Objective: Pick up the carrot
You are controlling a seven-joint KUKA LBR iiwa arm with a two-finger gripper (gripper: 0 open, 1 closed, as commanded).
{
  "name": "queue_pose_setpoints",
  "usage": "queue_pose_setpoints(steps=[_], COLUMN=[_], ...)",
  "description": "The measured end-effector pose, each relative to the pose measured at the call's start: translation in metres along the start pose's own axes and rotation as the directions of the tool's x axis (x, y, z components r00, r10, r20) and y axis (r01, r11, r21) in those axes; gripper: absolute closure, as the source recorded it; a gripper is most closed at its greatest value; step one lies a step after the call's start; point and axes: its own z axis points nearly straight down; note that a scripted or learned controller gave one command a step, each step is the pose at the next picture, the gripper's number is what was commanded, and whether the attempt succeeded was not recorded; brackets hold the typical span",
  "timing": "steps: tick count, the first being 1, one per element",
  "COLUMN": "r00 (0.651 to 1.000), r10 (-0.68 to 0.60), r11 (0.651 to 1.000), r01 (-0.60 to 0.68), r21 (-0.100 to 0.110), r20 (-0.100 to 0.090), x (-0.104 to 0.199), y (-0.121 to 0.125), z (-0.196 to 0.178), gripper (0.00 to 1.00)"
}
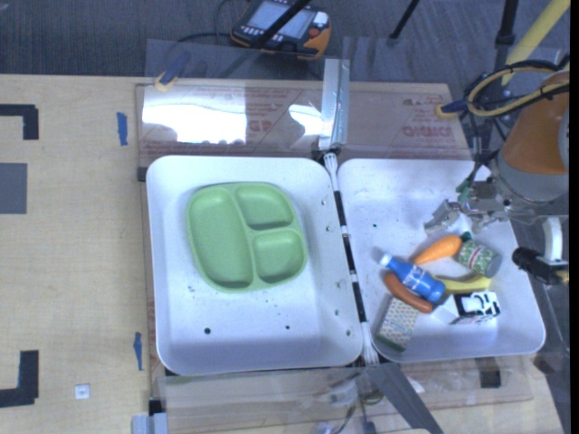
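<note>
An orange carrot [438, 249] lies in the right bin [389, 197], slanting up to the right, in a pile of small items. My gripper [469, 212] hangs just above and to the right of the carrot's upper end, its metal fingers [446, 212] spread open with nothing between them. The grey arm with its orange band [536, 143] comes in from the right edge.
Around the carrot lie a blue bottle [414, 277], a green can [477, 257], a yellow banana [466, 284], a red-orange sausage shape [407, 294], a black-and-white box [477, 306] and a mesh pouch [396, 322]. The left bin [172, 260] holds a green divided plate [245, 233].
</note>
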Motion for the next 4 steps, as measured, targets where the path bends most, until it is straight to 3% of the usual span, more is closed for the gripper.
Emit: queue_pose_setpoints(steps=[1, 2, 3, 4], r00=[0.938, 0.914, 0.853, 0.459], r10=[-0.348, -0.406, -0.522, -0.888], r11=[0.938, 0.914, 0.853, 0.459], r01=[0.348, 0.406, 0.522, 0.888], r21=[-0.004, -0.004, -0.002, -0.003], r20=[0.003, 0.002, 0.002, 0.008], x=[0.012, 0.0, -0.013, -0.016], y=[0.035, -0.033, -0.068, 0.027], z=[-0.043, 0.026, -0.039, 0.023], gripper=[0.0, 0.0, 0.0, 0.0])
